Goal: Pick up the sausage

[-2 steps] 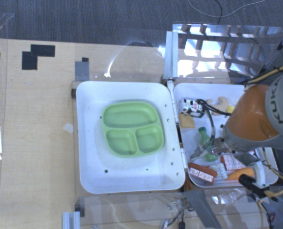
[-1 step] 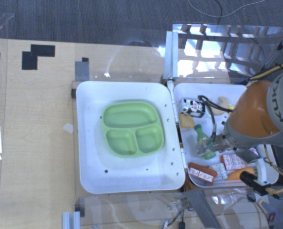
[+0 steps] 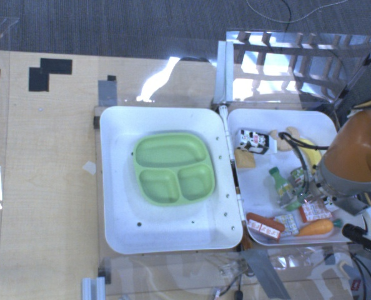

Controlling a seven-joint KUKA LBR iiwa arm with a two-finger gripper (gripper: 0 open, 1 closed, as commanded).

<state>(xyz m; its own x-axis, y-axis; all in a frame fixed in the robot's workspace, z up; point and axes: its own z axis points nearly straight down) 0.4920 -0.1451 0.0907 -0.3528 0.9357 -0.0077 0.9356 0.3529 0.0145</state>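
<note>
Desk (image 3: 48,167): pale wood, carrying 2 shallow white bins side by side.

Left bin (image 3: 117,217): holds 1 green plate (image 3: 173,167) with 3 compartments, lying flat near the bin's centre.

Right bin (image 3: 260,186): holds several small items. Counted: 1 sausage (image 3: 265,225) in a red wrapper, lying near the front-left corner; 1 carrot (image 3: 315,228), orange, just right of the sausage along the front wall; 1 green bottle (image 3: 279,181) near the middle; 1 black-and-white carton (image 3: 253,141) at the back left; 1 tan block (image 3: 245,159) just in front of that carton; 1 banana (image 3: 301,141) at the back.

Arm: enters from the right, orange band over the right bin. Gripper (image 3: 296,195) sits low among the items beside the green bottle, apart from the sausage. Whether the fingers are apart or together cannot be told.
</note>
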